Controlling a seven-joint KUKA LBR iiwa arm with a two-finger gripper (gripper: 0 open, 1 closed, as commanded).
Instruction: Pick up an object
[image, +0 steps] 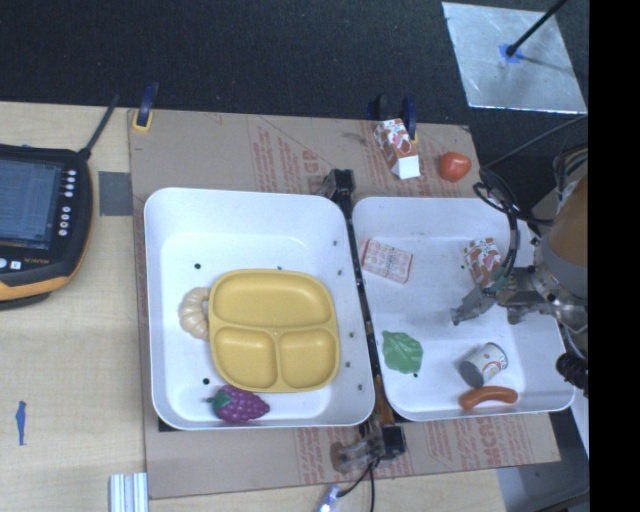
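While end effector (480, 303) hovers spread over right bin (430, 225), cardboard (250, 145) covers wooden bench (60, 370); dark floor behind.

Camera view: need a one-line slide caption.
KUKA arm's gripper hovers over the right white bin among a green leaf toy, can and sausage; yellow divided tray fills the left bin.
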